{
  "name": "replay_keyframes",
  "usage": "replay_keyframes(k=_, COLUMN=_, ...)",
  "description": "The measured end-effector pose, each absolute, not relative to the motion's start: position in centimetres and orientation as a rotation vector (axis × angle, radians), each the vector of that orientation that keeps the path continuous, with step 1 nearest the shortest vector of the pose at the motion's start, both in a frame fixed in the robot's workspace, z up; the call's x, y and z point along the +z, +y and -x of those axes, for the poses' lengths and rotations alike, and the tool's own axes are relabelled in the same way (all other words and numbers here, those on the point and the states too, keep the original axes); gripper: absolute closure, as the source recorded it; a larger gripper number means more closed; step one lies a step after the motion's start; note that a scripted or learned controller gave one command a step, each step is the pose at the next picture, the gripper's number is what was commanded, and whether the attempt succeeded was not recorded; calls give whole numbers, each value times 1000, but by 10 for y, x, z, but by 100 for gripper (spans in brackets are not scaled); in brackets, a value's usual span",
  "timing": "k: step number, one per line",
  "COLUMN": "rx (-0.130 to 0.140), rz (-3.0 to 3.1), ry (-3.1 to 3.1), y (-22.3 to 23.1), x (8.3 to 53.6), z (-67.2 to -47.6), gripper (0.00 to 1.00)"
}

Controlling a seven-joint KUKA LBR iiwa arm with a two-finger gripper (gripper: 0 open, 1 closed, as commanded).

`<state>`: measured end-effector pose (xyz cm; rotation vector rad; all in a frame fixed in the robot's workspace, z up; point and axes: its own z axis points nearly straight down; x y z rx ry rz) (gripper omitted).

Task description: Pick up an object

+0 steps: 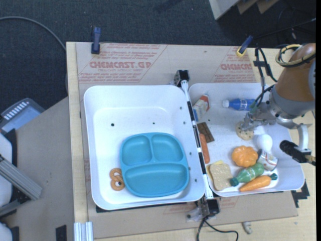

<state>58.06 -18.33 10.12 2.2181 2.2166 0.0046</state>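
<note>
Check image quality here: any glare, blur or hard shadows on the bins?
Camera view: lighting even, shadows soft; left bin white floor is bright but keeps its specks; blue tray crisp; small items by the gripper are slightly soft, and the arm looks mildly blurred.

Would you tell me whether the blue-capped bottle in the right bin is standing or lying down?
Lying down: the bottle rests on its side along the right bin's far wall, cap pointing left.
</note>
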Motion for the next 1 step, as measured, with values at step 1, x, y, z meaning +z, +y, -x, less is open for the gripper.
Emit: replay_keyframes(k=1, rx=-1, rz=-2223, ry=2222, y=-187, x=102, z=-555, gripper=100)
